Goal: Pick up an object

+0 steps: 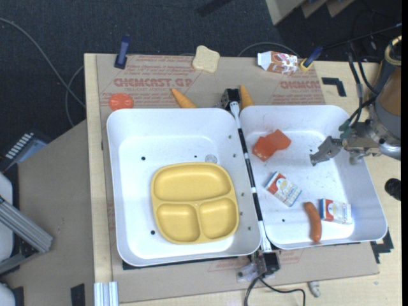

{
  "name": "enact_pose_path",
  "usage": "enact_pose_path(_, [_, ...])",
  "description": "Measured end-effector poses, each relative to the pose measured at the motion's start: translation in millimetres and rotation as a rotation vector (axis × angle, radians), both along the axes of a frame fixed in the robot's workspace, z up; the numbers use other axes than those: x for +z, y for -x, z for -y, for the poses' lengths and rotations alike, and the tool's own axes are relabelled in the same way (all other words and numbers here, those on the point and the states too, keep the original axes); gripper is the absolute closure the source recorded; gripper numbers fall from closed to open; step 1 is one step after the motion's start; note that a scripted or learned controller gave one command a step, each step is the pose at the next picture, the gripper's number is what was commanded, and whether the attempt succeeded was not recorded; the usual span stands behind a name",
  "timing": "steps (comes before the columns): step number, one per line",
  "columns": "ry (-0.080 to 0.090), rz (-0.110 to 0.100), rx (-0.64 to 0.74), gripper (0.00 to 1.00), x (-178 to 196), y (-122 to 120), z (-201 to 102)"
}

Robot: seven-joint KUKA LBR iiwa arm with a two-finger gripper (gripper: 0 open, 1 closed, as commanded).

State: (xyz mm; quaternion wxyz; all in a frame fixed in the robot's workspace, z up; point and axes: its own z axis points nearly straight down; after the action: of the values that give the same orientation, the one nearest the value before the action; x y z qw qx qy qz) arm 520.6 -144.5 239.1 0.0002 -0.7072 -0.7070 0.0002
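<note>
The right bin (357, 234) holds a red-orange block (271, 144), a small red-and-white carton (282, 189), a brown sausage (313, 220) and a second small carton (335, 211). My gripper (336, 157) hangs over the upper right part of this bin, with its grey body reaching in from the right. Its two fingers are spread apart and open, and nothing sits between them. The red-orange block lies to its left, and the cartons and sausage lie below it toward the front.
In the left bin (127, 139) lies a yellow divided plate (194, 201). On the board behind the bins are a bread slice (205, 58), a carrot (183, 98), an orange disc (120, 101), a blue clip (122, 51) and a small carton (278, 61). Cables hang at the right.
</note>
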Motion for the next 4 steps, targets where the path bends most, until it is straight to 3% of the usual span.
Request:
enact_pose_path(1, [-0.001, -0.003, 0.001, 0.00, -64, -28, -23])
enact_pose_path(2, [-0.001, 0.000, 0.001, 0.00, -155, -72, -53])
enact_pose_path(4, [0.001, 0.003, 0.001, 0.00, -154, -140, -36])
